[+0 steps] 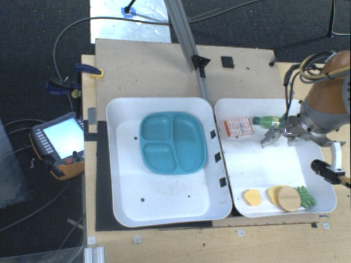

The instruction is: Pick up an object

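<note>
My fingers (270, 138) blur together, so I cannot tell their spread. The green bottle (266, 121) lies in the right bin (258, 171), long axis left-right, just above them, its right end hidden behind my wrist.

We see smooth white plastic bins (164, 201), a glossy teal plastic divided plate (173, 142), a matt brown board-like bench (142, 70), and the arm's dull metal gripper (270, 139).

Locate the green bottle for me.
The green bottle lies on its side near the far edge of the right bin, just right of the red-patterned packet, with the gripper right beside it.
</note>
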`<act>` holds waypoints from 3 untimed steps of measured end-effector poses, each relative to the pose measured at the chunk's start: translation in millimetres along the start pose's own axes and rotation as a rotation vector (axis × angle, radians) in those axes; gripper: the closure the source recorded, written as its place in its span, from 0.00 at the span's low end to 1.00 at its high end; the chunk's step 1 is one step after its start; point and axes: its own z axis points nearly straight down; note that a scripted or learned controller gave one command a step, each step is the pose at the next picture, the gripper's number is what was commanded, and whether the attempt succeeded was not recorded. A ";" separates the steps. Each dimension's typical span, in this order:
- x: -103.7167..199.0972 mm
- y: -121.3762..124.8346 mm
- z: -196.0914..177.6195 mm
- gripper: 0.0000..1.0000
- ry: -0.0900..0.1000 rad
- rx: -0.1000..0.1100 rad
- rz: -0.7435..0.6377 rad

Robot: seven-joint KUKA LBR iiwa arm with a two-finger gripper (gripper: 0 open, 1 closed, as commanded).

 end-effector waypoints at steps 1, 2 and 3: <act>-1.5 -4.3 42.9 0.00 0.000 0.000 0.000; -1.8 -2.3 29.1 1.00 -0.001 -0.006 -0.001; -7.6 6.7 -31.2 1.00 -0.003 -0.010 -0.003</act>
